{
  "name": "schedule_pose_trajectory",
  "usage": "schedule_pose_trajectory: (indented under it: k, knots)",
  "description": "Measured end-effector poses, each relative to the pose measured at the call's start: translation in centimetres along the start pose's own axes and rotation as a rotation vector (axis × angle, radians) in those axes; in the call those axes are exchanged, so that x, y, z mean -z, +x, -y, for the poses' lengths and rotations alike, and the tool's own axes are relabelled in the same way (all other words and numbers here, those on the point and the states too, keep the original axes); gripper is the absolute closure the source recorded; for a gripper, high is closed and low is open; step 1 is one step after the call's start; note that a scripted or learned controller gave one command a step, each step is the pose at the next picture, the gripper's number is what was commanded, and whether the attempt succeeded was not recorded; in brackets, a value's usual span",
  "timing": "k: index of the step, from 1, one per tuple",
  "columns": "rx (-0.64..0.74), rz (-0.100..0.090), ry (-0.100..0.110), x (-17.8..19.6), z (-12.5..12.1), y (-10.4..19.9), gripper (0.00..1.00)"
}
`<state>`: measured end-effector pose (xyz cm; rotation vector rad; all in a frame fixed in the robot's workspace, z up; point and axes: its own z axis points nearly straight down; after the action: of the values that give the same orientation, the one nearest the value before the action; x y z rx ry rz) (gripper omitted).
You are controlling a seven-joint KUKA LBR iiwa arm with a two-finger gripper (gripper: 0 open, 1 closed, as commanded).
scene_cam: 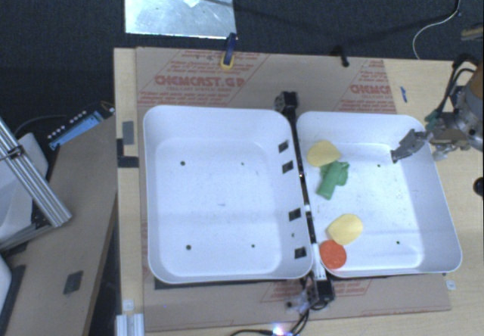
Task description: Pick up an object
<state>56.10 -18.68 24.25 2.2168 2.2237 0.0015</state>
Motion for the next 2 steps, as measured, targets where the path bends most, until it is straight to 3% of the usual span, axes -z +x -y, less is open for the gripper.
schedule_pose_trajectory:
  k: [1, 2]
  knots:
    - [0.003, 0.001, -0.004, 1.1, -0.1, 0.0, 1.00]
    - [0.003, 0.005, -0.015, 14.1, -1.0, 0.0, 1.00]
